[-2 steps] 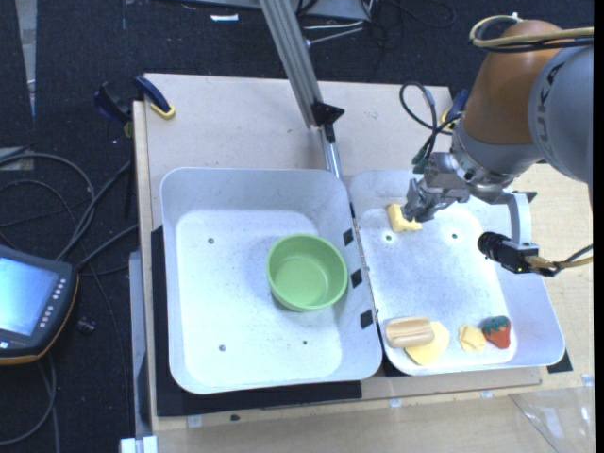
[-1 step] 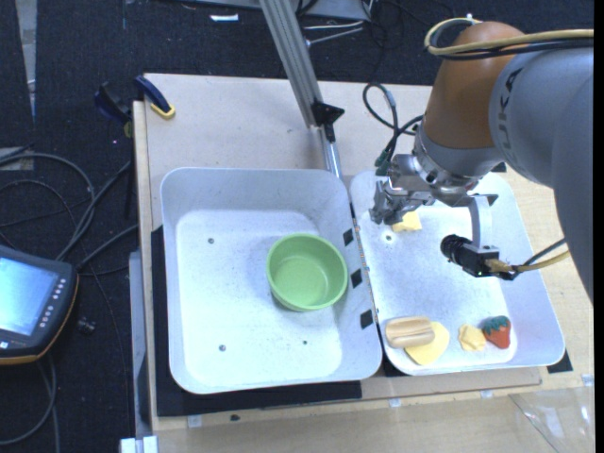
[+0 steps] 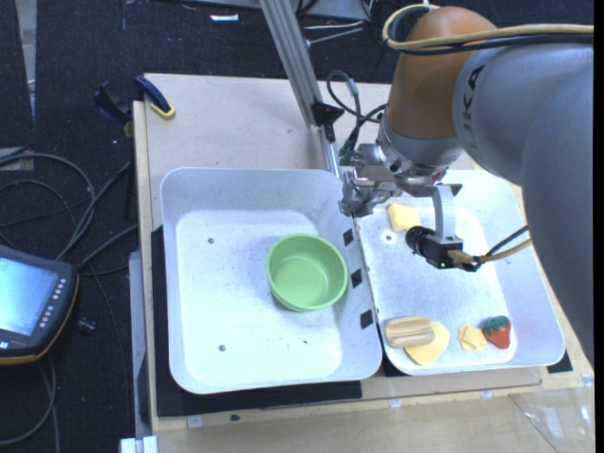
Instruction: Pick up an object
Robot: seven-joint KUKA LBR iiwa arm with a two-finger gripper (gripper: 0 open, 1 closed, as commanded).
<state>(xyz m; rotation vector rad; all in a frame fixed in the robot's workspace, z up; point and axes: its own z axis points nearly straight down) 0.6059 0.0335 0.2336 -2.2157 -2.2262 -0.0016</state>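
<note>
Plainly the work is at the reaching stage, with nothing lifted yet. The claw (image 3: 357, 199) hangs over the near-left edge of the right bin (image 3: 533, 300), by the wall it shares with the left bin (image 3: 189, 253), and whether it is open or closed I cannot tell, since the wrist hides it. A yellow piece (image 3: 403, 218) lies just beside it on the right bin's floor and looks the likeliest target. Further toward the front lie a hot-dog-like toy (image 3: 408, 329) touching a yellow wedge (image 3: 429, 349), a small yellow lump (image 3: 472, 338) and a strawberry (image 3: 497, 331). A green bowl (image 3: 306, 272) sits in the left bin. Next, I judge, the arm must shift slightly right to centre on the yellow piece, then descend and close.
</note>
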